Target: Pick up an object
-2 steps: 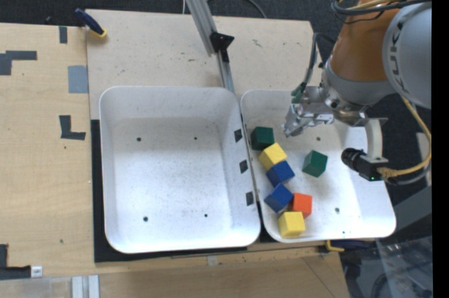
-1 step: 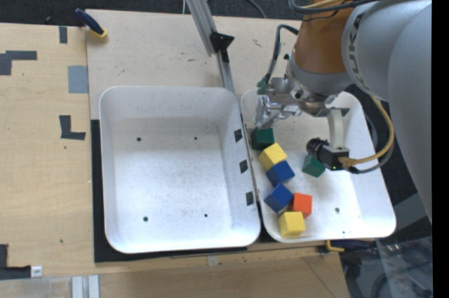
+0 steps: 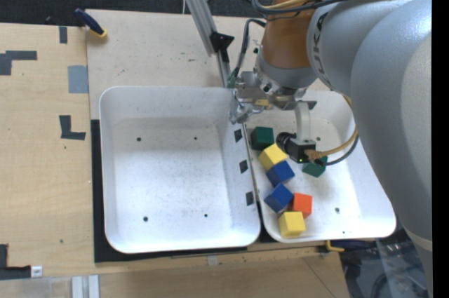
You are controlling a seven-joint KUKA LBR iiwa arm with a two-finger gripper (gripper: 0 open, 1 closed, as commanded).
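Largely hidden under the wrist, the gripper hangs perhaps near a green block, its opening impossible to tell.

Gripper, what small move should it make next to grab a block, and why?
Probably a short shift toward the green block and down over it. The gripper hangs near the wall between the bins, and that block lies nearest it in the right bin.

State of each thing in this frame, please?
pincer: low at the right bin's far-left corner, no block seen held
right bin: holds coloured blocks
left bin: holds no blocks
green block: resting flat, ungrasped
upper yellow block: touching upper blue block
lower blue block: beside orange block
lower yellow block: resting near front rim
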